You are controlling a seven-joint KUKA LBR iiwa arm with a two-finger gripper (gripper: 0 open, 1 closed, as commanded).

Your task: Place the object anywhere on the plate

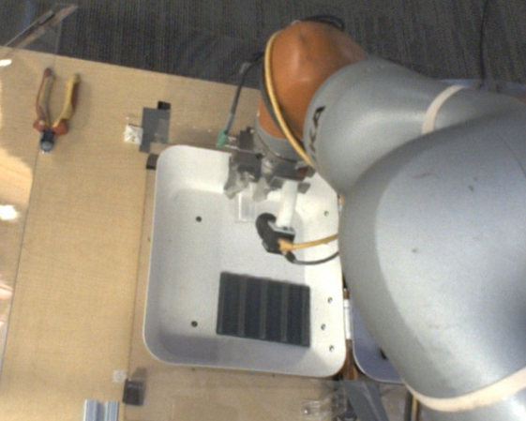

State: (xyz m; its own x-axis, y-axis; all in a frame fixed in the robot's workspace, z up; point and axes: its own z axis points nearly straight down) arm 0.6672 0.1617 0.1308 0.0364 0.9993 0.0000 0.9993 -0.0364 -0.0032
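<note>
Gripper (263, 194) above dark ribbed plate (264, 309) in white bin (171, 270), can't tell its grip; no readable labels.

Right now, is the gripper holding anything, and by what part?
Cannot be told. The gripper hangs over the far end of the left bin, with nothing visible between its tips. The dark ribbed plate lies nearer the camera, apart from it.
</note>
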